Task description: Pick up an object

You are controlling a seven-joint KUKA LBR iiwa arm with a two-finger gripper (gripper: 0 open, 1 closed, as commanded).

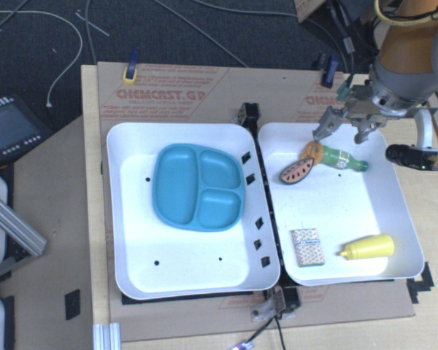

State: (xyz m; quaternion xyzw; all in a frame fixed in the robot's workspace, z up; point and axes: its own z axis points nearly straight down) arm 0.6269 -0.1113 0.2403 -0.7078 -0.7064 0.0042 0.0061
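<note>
Hovering open, holding nothing, gripper (347,128) upper right over bin (401,203) rim, just above green bottle (342,159); bare floor mid-bin.

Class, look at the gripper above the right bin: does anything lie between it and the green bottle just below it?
Nothing visible does. The gripper hovers with jaws open just above the green bottle in the right bin. A small orange piece and the watermelon slice lie at the bottle's left end, not between.
</note>
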